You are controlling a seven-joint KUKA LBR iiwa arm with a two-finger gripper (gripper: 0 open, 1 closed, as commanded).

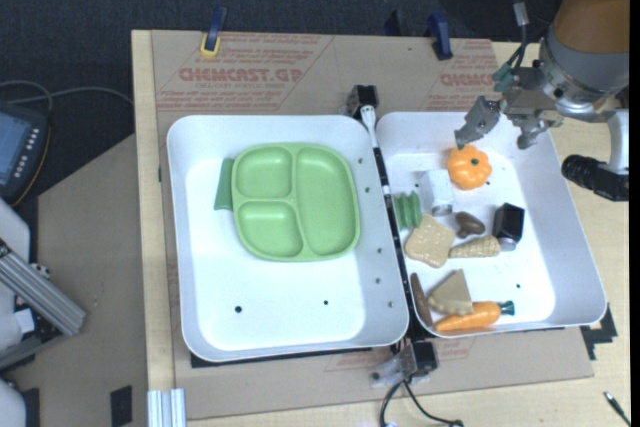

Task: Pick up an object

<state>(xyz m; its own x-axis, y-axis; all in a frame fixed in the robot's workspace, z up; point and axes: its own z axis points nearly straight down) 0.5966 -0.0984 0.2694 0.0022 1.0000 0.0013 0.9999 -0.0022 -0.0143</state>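
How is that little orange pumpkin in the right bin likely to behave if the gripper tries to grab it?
The pumpkin looks round and smooth, so it may roll or slip from the gripper open above it. It looks like a toy, so probably light. Lying apart from the other items, it could skid across the right bin.

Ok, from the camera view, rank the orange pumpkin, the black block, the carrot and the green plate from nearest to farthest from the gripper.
1. orange pumpkin, just below the gripper.
2. black block, mid right bin.
3. carrot, right bin's near edge.
4. green plate, over in the left bin.
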